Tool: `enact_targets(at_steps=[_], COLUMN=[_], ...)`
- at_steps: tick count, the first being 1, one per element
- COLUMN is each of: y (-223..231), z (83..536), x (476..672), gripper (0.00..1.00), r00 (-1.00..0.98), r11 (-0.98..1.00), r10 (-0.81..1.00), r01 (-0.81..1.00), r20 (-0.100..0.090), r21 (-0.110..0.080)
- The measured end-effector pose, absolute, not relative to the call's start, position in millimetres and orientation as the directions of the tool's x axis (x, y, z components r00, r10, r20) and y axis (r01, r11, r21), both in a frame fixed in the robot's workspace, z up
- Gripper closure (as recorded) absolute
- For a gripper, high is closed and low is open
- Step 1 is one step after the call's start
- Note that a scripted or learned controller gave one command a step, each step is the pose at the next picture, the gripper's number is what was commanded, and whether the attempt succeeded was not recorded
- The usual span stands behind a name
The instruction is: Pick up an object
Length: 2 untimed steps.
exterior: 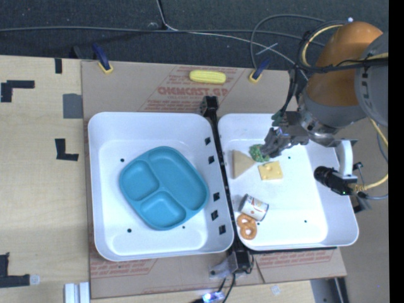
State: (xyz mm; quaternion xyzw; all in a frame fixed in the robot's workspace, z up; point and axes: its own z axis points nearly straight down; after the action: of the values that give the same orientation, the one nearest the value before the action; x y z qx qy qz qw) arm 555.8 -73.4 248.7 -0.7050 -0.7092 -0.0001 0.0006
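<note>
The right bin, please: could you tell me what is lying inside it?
The right bin holds a tan wedge, a yellow cheese square, a small can, a pretzel and a green piece, partly covered by the hand.

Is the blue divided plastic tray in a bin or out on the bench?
In: the blue divided plastic tray lies flat inside the left white bin, compartments facing up.

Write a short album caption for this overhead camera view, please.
Robot gripper reaching down at a green toy in the right bin.
</note>
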Motion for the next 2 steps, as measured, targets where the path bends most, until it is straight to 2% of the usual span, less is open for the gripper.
enact_targets(at_steps=[2], y=[27], z=[233], x=[533.8], gripper=[1.0], r00=[-0.006], r11=[0.006], r10=[1.0], r01=[1.0], r20=[0.001], r21=[-0.003])
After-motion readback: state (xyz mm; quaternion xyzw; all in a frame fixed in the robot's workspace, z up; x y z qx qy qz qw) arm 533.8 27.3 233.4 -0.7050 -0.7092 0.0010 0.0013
